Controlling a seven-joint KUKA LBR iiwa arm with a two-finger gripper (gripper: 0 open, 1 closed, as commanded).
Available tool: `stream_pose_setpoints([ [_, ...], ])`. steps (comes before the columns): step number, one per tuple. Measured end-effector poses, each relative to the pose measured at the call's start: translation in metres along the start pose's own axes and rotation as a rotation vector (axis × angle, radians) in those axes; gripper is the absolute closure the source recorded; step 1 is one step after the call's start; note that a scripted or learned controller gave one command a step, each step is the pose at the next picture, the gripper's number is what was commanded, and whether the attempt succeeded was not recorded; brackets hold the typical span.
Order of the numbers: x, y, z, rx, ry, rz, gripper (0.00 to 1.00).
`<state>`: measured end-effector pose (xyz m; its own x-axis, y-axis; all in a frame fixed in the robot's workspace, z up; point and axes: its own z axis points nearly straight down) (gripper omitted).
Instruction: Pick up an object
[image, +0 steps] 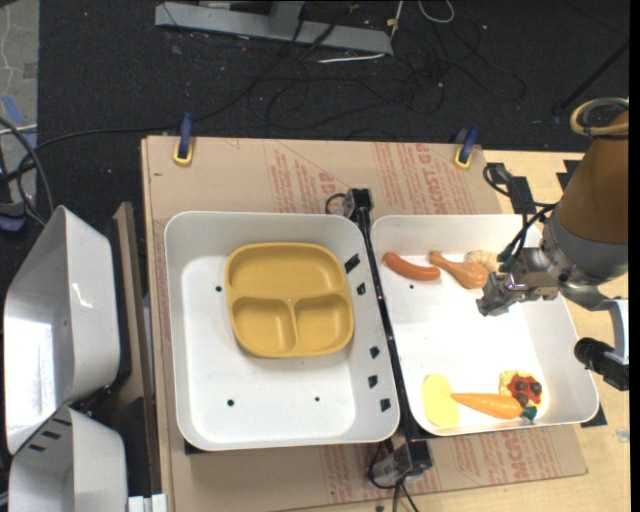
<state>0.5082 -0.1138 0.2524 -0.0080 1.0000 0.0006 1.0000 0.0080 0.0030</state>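
Camera view: dark two-finger gripper (497, 296) hovers in the right white bin (560, 345), finger spread not discernible, nothing seen held. Tan plastic drumstick (458, 267) just beside it at 10 o'clock; orange plastic carrot (487, 404) at 6 o'clock.

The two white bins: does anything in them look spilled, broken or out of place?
Nothing stands out. The yellow divided plastic plate lies flat in the left white bin. In the right white bin, the toy foods lie apart along the edges: sausage, drumstick, carrot.
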Motion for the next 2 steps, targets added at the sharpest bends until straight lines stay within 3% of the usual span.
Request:
stream_pose_setpoints([
  [1, 0.056, 0.029, 0.009, 0.002, 0.0, 0.0, 1.0],
  [2, 0.111, 0.042, 0.018, 0.003, 0.0, -0.001, 1.0],
])
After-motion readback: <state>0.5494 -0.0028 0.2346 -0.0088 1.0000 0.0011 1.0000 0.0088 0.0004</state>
